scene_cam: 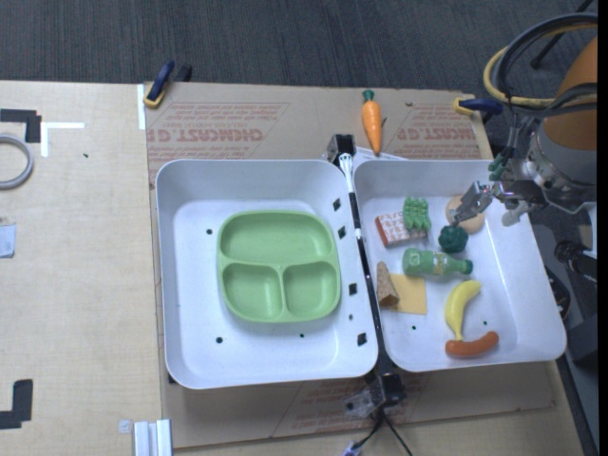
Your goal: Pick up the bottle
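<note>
Green bottle (435, 263) lying on its side in the right bin (532, 283), between broccoli (453, 238) above and banana (461, 307) below. Pincer (478, 203) open over the bin's upper right, near the broccoli, gripping nothing. Green divided plate (279, 265) in the left bin (180, 283). Mirrored red print on the counter's cardboard (218, 122), not legible for certain. Toy carrot (370, 119) on that cardboard.

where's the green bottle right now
The green bottle lies on its side near the middle of the right bin, just below the broccoli, with the banana below it and the cheese slice at its lower left.
</note>
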`<state>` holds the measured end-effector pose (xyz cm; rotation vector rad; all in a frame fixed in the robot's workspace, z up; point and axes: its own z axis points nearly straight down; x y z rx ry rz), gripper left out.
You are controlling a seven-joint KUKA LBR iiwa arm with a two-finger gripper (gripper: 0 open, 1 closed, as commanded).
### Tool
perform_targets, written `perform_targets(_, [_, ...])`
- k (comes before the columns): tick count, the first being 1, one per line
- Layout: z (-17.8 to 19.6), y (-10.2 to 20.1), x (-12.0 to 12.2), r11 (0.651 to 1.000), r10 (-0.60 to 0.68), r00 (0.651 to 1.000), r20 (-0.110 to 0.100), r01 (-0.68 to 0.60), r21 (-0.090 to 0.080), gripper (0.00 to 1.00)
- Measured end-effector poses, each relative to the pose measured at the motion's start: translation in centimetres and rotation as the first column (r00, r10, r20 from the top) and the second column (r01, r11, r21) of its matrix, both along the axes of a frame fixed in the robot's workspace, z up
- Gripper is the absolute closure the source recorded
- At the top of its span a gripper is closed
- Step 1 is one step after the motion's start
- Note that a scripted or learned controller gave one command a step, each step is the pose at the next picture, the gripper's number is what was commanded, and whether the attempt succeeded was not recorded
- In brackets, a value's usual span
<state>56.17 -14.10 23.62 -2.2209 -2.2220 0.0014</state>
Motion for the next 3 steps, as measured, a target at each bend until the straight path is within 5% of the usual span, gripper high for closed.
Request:
perform_targets(1, [0.9,0.0,0.0,1.0,0.001,1.0,0.001,-0.001,-0.001,1.0])
perform_targets(2, [-4.3,11.3,-1.7,0.962,0.272,0.962,0.0,-0.272,0.0,1.0])
perform_targets(3, [-4.4,16.3,-5.3,1.0,0.019,1.0,-0.002,-0.019,0.0,1.0])
